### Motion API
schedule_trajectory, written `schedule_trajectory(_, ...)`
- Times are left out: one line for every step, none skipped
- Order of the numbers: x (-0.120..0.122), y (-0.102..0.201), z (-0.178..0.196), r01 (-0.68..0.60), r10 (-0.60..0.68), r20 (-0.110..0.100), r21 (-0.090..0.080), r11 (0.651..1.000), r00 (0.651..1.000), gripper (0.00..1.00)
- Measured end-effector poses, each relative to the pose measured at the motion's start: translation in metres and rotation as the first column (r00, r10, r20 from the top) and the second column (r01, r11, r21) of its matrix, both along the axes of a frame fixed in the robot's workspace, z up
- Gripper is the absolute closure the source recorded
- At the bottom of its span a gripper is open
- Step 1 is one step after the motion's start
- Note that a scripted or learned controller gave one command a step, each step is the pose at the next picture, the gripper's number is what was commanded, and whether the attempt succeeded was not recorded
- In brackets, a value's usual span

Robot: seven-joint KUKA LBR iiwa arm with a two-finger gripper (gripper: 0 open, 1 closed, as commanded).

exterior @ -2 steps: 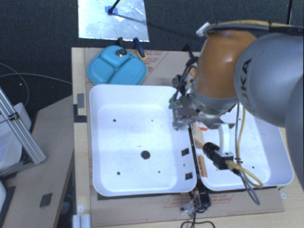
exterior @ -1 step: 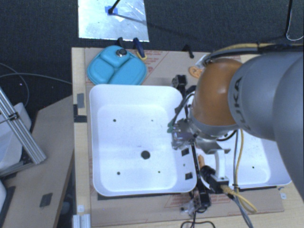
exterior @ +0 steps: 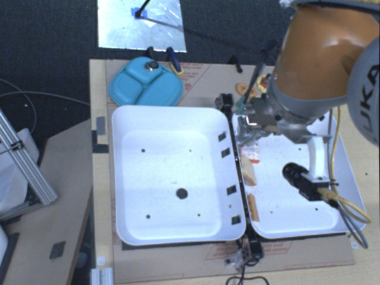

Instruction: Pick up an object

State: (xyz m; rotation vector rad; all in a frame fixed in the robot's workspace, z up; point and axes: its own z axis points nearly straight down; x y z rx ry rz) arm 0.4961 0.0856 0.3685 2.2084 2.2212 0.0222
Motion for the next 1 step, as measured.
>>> schedule_trajectory(-0.0037, 0.0656, -0.0391, 0.002, -0.002, -0.015, -0.002, 1.000, 1.000, 1.00)
